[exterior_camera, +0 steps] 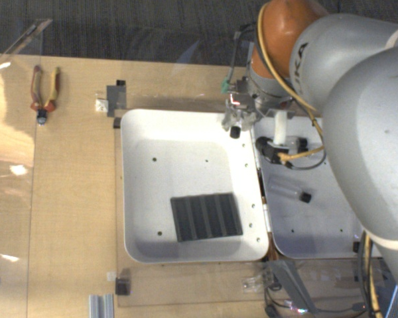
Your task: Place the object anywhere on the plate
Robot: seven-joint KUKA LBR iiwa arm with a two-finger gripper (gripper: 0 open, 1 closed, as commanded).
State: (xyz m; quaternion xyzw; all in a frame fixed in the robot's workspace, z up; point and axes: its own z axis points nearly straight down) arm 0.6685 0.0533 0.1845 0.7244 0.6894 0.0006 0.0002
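**Seemingly short of the plate: claw at the bin's top corner**

Furthest left, a pair of red-handled pliers (44, 93) lay on the wooden desk (73, 197), well apart from the work. Next came the left bin (136, 177), and in its lower middle sat the plate (205, 217), a dark ribbed rectangle lying flat with nothing on it. At the upper right corner of that bin hung the claw (234, 123), close over the rim and well up the frame from the plate. Whether it was wide or narrow could not be told at this size, nor whether the small dark tip beneath it was a carried thing or part of the claw itself. To the right, in the right bin (318, 237), a small dark piece (306, 196) lay on the white floor, apart from the claw; it looked like the object to be placed. The grey arm (358, 111) filled the right of the frame.

By my reading, the step in hand was either a carry towards the plate or a reach not yet made good. If the claw held something, the next move called for travel down the frame, to a point over the ribbed surface, then a low release. If not, it called for a return to the right bin.
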